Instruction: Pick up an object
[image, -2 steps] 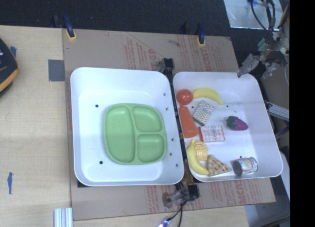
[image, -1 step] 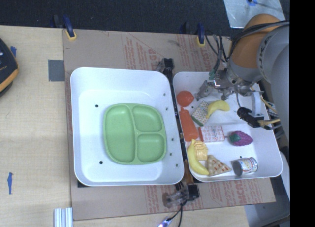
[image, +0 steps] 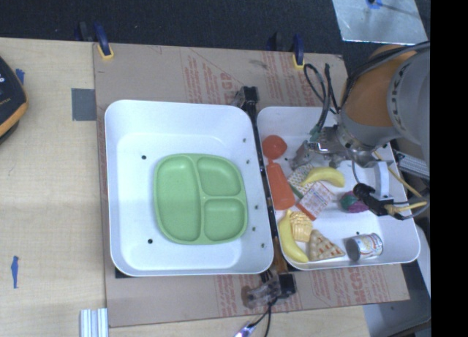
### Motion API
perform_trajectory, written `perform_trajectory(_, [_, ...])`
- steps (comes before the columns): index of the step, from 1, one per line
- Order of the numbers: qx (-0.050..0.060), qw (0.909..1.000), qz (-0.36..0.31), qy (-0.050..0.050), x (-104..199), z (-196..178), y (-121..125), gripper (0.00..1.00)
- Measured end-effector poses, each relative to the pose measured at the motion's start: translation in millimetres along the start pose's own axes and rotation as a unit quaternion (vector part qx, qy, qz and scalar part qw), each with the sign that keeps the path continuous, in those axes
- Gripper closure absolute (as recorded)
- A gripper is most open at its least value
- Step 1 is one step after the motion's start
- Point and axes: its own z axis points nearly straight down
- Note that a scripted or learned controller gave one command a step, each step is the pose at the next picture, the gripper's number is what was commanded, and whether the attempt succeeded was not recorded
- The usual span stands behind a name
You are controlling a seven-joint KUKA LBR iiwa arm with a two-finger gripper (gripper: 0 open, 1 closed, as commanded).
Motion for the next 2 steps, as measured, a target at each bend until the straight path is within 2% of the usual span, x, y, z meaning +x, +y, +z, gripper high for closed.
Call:
perform_trajectory(1, [0.000, 1.0000, 0.000, 0.000, -54, 0, -69, 0.00])
perform_trajectory(2, [-0.002, 1.0000, 0.000, 0.000, -86, -64, 7, 0.00])
